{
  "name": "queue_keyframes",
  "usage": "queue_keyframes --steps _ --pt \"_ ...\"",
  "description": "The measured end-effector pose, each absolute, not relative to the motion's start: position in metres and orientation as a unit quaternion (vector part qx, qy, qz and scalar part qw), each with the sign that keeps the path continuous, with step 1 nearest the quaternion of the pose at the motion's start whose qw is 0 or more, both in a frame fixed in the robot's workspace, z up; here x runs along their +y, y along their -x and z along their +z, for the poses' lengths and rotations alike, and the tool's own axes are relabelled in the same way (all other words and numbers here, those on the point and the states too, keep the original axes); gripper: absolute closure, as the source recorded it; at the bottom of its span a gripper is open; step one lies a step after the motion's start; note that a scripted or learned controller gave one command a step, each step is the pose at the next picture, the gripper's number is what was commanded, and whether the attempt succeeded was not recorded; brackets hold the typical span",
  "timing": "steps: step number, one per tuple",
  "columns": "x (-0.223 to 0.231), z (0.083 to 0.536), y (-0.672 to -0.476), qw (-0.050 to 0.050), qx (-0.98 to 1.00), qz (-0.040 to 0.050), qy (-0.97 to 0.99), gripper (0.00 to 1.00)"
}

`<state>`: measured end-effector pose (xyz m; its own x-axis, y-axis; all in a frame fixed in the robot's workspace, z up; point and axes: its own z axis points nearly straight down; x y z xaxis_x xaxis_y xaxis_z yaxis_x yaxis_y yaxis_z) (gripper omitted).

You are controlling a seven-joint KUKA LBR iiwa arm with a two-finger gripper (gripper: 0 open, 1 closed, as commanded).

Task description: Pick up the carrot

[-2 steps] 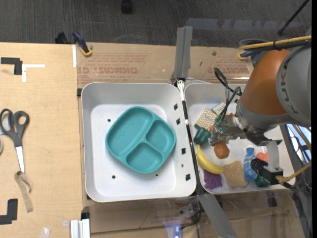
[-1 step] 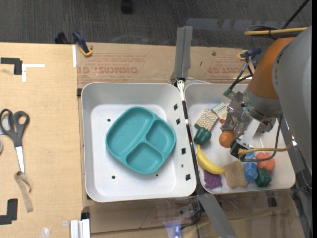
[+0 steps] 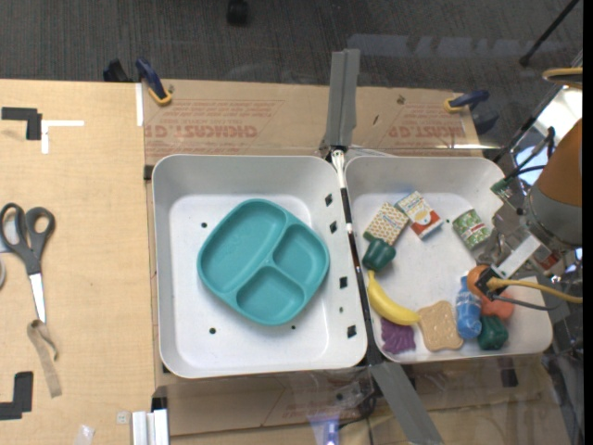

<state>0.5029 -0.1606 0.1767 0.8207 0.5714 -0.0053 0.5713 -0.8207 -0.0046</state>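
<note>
The counter is pale wood, with a sheet of brown cardboard spread over its middle and right part. On the cardboard sit two shallow white bins, touching side by side: the left bin and the right bin. Left of the left bin, a pair of scissors lies on the bare wood. Beyond them, near the counter's far edge, are black tape marks. Blue clamps grip the cardboard's far edge.

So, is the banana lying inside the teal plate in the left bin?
No, the banana lies on the floor of the right bin, between a green toy and a slice of toast, while the teal plate sits in the left bin.
</note>
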Motion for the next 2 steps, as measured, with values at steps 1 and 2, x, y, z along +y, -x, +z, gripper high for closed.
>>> queue_keyframes --steps 1,2 --pt "-0.146 0.139 -0.476 0.002 -0.492 0.0020 0.870 1.00" --pt "-0.068 0.191 -0.512 0.001 -0.570 0.0017 0.822 1.00"
